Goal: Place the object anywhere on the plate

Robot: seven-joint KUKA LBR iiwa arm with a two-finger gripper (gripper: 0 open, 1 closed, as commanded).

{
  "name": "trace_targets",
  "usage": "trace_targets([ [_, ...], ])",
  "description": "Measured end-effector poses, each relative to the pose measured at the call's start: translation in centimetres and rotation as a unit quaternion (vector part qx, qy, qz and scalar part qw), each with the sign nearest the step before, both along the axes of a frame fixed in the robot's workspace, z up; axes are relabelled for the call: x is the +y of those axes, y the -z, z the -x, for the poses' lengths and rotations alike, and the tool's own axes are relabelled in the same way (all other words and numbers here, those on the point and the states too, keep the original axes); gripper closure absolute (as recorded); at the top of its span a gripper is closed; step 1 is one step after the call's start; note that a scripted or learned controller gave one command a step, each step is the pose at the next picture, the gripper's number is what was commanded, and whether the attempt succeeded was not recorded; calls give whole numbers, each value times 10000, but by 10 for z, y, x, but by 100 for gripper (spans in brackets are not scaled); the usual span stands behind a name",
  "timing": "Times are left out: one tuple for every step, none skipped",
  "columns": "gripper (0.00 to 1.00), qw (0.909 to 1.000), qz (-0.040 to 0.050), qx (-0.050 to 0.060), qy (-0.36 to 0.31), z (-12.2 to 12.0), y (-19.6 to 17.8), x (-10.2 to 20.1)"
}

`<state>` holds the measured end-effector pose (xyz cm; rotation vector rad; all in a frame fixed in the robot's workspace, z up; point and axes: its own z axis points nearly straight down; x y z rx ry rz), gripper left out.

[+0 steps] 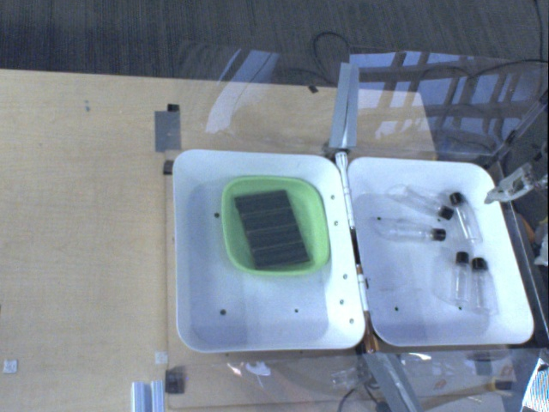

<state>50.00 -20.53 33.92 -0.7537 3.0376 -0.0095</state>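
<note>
A green square plate (233,197) rests in the left white bin (197,316). On the plate lies a dark grey ridged slab (271,228), tilted a little. The right white bin (412,316) holds several clear vials with black caps: one lying sideways (410,229), one near the back right (461,216), and a pair side by side at the front right (468,283). A pale piece of the gripper (517,184) pokes in over the right bin's far right rim, apart from the vials.
A grey metal bar (345,106) runs back from the gap between the bins. A small grey bracket (168,130) sits on the wooden bench left of the bins. Cables and metal framing crowd the right edge.
</note>
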Motion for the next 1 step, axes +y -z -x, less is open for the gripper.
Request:
trace_targets([
  [0, 9919, 15, 3, -1270, 1, 11, 0],
])
